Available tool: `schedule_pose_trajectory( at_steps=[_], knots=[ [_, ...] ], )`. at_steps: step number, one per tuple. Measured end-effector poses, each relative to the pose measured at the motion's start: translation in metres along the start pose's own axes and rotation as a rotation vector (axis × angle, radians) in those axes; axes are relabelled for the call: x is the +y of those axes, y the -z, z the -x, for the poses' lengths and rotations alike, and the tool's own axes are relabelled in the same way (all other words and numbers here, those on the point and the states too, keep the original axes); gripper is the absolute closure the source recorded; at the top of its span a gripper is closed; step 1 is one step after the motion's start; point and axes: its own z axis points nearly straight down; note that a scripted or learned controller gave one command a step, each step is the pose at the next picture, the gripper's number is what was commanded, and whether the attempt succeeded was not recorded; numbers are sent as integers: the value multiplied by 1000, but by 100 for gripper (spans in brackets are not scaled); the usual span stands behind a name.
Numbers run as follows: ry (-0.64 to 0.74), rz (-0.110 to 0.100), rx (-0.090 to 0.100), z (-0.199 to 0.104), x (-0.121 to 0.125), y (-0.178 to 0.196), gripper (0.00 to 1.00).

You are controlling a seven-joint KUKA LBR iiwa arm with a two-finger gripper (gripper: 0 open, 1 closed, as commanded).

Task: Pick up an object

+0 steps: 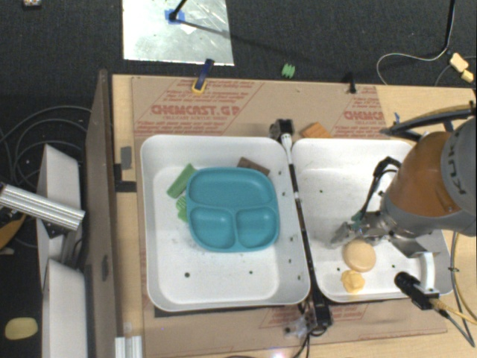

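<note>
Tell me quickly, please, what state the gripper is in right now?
Gripper: low in the right bin, just above the round tan object; open or shut cannot be told.

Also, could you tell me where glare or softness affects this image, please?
Camera view: glare washes the right bin's floor and the foil sheet above the bench; the gripper reads soft and dim under the arm; the blue divided tray is evenly lit.
</note>
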Motion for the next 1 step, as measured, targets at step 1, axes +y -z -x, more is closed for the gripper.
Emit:
schedule_pose_trajectory(
  at_steps=[1],
  knots=[
    [-9,9,-8,60,34,54,0]
  ],
)
